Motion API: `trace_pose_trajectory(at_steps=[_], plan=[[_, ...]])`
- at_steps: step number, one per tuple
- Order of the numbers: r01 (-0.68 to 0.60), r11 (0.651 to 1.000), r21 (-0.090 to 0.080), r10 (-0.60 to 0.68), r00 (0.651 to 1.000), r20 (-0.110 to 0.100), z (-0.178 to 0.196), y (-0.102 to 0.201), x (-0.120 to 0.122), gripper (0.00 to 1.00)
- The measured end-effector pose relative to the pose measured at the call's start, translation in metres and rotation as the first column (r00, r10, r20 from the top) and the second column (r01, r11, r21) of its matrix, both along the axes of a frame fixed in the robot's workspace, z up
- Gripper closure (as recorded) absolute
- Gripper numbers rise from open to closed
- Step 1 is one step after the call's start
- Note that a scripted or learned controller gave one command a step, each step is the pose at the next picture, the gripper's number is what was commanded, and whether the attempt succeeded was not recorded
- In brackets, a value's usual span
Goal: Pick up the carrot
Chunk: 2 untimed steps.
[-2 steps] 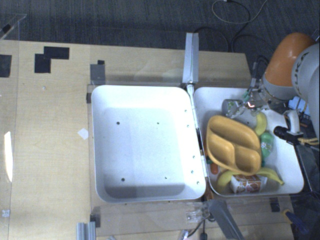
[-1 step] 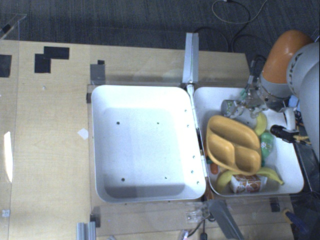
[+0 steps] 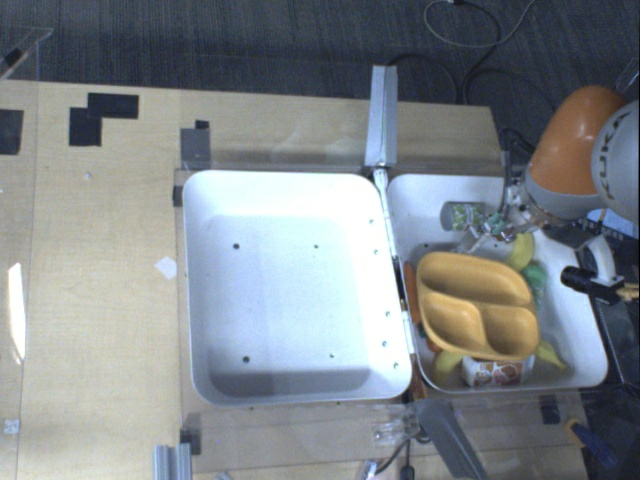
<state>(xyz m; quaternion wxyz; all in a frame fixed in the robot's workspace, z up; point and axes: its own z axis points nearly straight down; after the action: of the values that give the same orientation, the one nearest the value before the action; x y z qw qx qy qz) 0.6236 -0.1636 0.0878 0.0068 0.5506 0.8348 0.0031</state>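
camera view | step: approach, nothing gripped as far as you can see | gripper (image 3: 492,226) at far side of dish (image 3: 475,303), open or closed: can't tell | carrot (image 3: 409,286): likely the thin orange strip just left of dish, partly hidden | next: you'd need to cross the dish, come down low on its left side

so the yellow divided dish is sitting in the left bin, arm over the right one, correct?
Not quite. The camera view shows the yellow dish in the right bin, among the other items there. The arm is over the right bin, as you said.
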Motion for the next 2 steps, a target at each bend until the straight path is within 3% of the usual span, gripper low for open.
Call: trace_pose_trajectory(at_steps=[1,2], plan=[[-0.068,0.998,0.000,0.068,0.998,-0.008,0.082,-0.043,-0.120,0.00],[-0.571,0.821,-0.005,0.571,0.821,-0.008,0.110,-0.042,-0.134,0.00]])
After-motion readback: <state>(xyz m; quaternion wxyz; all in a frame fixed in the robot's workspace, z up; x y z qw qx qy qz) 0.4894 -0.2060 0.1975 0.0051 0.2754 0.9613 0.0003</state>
